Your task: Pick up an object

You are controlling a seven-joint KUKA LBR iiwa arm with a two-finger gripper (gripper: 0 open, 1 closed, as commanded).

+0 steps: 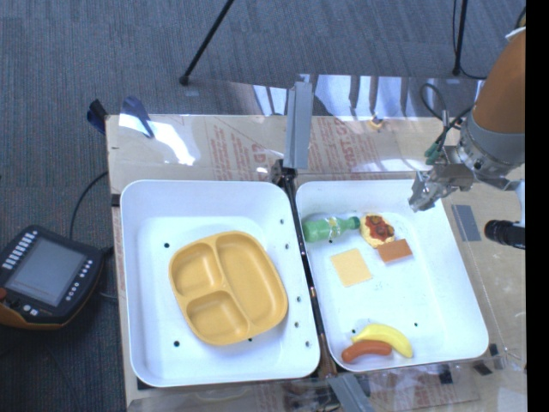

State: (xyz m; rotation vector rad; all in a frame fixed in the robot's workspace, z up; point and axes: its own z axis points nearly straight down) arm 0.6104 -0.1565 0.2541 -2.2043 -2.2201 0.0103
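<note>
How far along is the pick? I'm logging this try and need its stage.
Done: nothing looks picked yet. The bottle, pizza, cheese, banana and sausage all lie in the right bin. In hand: the gripper hangs over that bin's far right corner, with nothing seen between its fingers. Left: descend, grasp one item and lift it.

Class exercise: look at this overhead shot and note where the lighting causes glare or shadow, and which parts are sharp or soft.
Camera view: strong glare streaks the clear sheet behind the bins, top left and along the reflective strip near the divider post; the white bins are evenly lit with faint shadows; the yellow divided plate and banana look reasonably sharp; the gripper is softer and its details hard to read.
</note>
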